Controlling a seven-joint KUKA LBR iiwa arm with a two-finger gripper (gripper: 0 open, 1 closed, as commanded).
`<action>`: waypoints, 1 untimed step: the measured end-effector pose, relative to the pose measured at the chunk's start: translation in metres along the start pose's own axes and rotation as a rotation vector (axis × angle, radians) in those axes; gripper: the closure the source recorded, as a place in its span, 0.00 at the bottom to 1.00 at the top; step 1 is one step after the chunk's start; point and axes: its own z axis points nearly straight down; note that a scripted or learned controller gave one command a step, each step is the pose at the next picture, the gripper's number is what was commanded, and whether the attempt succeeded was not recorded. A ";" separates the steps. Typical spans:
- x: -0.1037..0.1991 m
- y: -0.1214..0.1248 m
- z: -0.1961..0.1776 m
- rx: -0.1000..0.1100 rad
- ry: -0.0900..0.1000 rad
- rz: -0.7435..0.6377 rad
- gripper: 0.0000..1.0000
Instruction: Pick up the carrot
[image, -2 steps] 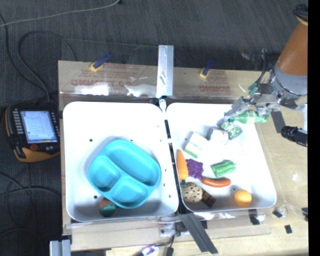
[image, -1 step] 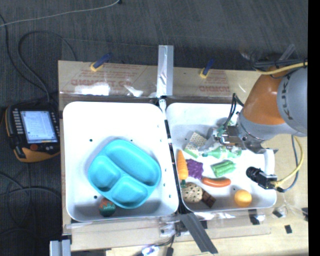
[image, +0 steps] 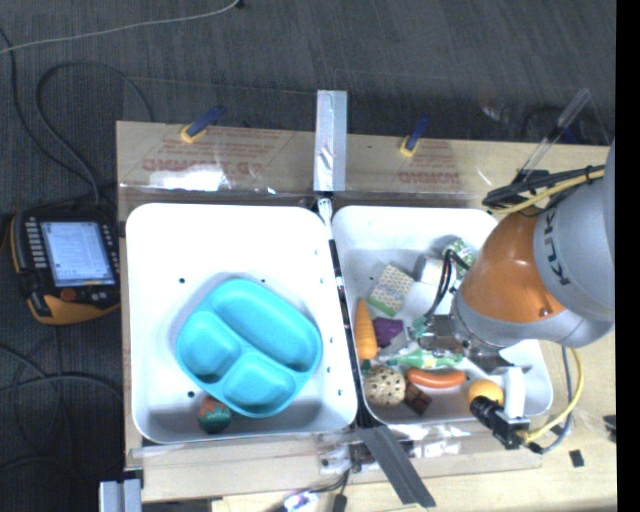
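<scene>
A carrot (image: 365, 330) lies lengthwise along the left wall of the right-hand bin (image: 400, 222), just left of the gripper (image: 440, 335), which hangs low over a jumble of small toys in the middle of that bin; whether it is open or closed cannot be made out, and nothing is visibly in its grasp. An orange-red, sausage-like piece (image: 437, 379) sits just below the tool. The left-hand bin (image: 160, 400) carries a blue divided tray (image: 250, 345) and a small round item (image: 212, 414) at its near edge. Both bins rest on a pale wooden bench (image: 470, 165) set on dark carpet, with a handheld control pendant (image: 65, 260) on the floor to the left. The letters "KU" show on the grey arm (image: 585, 255).
</scene>
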 end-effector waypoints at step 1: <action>-0.065 0.013 -0.076 0.013 -0.001 0.201 0.00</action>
